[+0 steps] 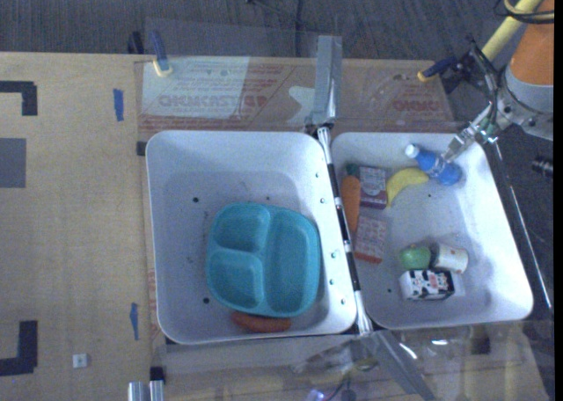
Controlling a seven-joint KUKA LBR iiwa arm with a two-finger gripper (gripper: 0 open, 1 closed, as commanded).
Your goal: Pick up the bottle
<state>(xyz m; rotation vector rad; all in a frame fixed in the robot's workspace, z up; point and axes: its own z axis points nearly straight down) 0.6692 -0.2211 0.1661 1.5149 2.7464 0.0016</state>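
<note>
Two-finger gripper (459, 146) on the grey arm with the orange band (533, 56) reaches in from the right and sits at the far right of the right white bin (506, 241), its tips at the small blue plastic bottle with a white cap (433, 163). Whether the tips are spread or pinching the bottle cannot be told at this size. The bottle lies tilted in the far part of that bin, touching the yellow banana (406, 183) just to its left. Along the bin's left wall lie an orange carrot (351, 200), a small dark packet (373, 186) and a flat printed card (370, 238). Nearer the front stand a green round item (415, 257) beside a white cup (450, 258), with a black-and-white carton (427, 284) just in front of them. The left white bin (176, 179) holds a teal three-compartment plastic tray (262, 258), with a reddish sausage-shaped item (260, 323) at its near edge.
</note>
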